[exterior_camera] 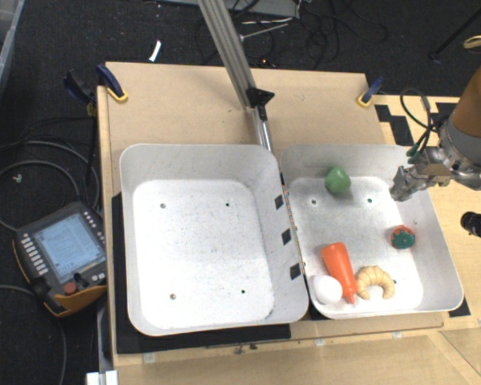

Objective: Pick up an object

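Dark flooring strewn with cables surrounds a tan table (192, 111) that carries two shallow white bins side by side. At the frame's left edge a handheld control pendant (62, 257) lies on the floor, and a slanted metal pole (228, 42) runs down from the top centre toward the seam between the bins.

The left bin (136, 175) holds nothing. The right bin (445, 283) holds all the candidates for the pick: a green ball (337, 180) near its upper middle, a small red and green item (402, 237) toward its right side, and a cluster at the lower edge made of an orange carrot-shaped piece (338, 269), a white egg-like object (328, 289) touching its lower left, and a tan croissant-shaped piece (376, 281) just beside it on the right.

The arm enters from the right, and its gripper (404, 184) hovers over the upper right part of the right bin, between the green ball and the red item but touching neither. Nothing sits in the gripper; whether it is spread or closed I cannot tell at this size.

By my reading, the pick is at the approach stage, with no object yet chosen by contact. The next move calls for centring over one item, probably the nearby red one or the ball, then descending squarely before closing.
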Robot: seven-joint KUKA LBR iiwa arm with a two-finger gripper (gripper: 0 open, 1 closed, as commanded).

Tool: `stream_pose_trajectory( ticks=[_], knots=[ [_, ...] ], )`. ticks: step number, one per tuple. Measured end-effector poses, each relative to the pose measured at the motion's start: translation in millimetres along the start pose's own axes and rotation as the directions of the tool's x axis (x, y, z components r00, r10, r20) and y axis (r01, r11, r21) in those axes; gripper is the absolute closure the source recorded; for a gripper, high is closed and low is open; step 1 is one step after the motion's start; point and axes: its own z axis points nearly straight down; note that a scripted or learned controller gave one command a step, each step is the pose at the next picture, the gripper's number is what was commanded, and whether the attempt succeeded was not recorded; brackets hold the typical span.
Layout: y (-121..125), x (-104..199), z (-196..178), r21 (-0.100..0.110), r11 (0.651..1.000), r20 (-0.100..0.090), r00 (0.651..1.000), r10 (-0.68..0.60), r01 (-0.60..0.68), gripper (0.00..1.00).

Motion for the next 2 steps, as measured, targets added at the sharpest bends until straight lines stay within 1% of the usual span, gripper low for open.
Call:
stream_pose_trajectory(
  ticks=[1,2],
  knots=[
    [1,0,-20,0.004,1.0,-0.002,1.0,0.0,0.0,1.0],
    [10,62,-26,0.007,1.0,-0.006,1.0,-0.007,0.007,1.0]
  ],
)
